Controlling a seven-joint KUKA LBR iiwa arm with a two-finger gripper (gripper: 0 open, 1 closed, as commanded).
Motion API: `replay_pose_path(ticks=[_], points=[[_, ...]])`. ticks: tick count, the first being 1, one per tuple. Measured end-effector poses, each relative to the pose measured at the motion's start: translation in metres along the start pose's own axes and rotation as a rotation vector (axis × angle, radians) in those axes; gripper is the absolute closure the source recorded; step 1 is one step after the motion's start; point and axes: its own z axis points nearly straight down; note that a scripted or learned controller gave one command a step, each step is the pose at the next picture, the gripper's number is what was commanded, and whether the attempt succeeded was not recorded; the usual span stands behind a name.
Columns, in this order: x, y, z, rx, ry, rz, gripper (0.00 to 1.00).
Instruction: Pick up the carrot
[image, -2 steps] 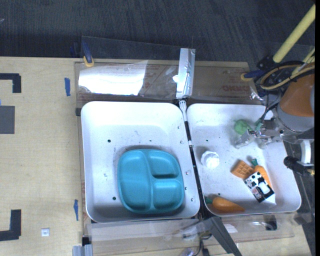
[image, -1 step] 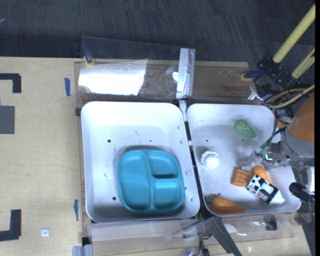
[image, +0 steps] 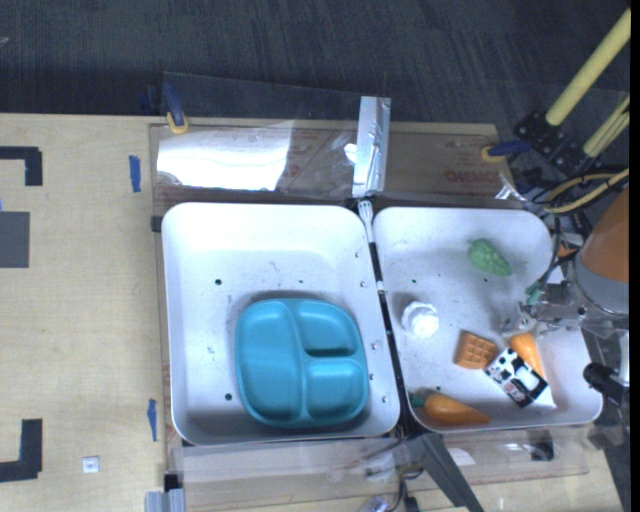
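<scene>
The carrot (image: 452, 408) is seen lying along the near edge of the right bin (image: 440, 232), beside a waffle (image: 475, 350) and a black-and-white carton (image: 518, 378), with the claw (image: 545, 305) located above them, its state being indeterminable.

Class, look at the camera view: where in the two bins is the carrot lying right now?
The carrot lies in the right bin, along its near edge by the bottom-left corner, below the waffle-like orange piece and left of the black-and-white block.
</scene>
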Motion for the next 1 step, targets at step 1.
replay_pose_path(ticks=[1], points=[[0.0294, 0.0291, -0.0862, -0.005, -0.008, 0.055, 1.00]])
